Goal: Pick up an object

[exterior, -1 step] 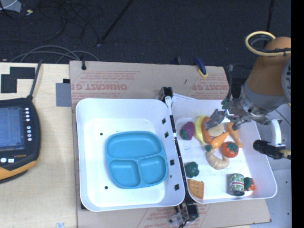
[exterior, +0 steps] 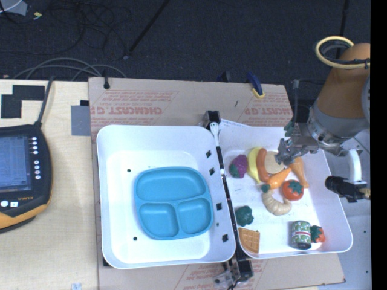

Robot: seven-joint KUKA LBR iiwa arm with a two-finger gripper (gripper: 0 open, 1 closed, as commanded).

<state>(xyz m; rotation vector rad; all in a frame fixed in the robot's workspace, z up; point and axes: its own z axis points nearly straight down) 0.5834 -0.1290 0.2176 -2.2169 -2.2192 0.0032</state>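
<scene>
The right bin (exterior: 338, 222) holds a pile of toy food: a purple piece (exterior: 239, 165), a yellow banana (exterior: 254, 164), an orange carrot (exterior: 277, 179), a red tomato (exterior: 292, 190), a beige curved piece (exterior: 277, 205), green broccoli (exterior: 243, 214), a waffle-like wedge (exterior: 250, 240) and a small can (exterior: 300, 234). My gripper (exterior: 286, 154) reaches in from the right and sits low over the top of the pile, right by the carrot and an orange-red piece (exterior: 262, 161). Its tips are dark and merge with the toys.
The left bin (exterior: 115, 162) holds a blue three-compartment plate (exterior: 172, 201). A teach pendant (exterior: 21, 171) lies on the bench at far left. A black clip divider (exterior: 217, 174) joins the two bins. Cardboard lies under both bins.
</scene>
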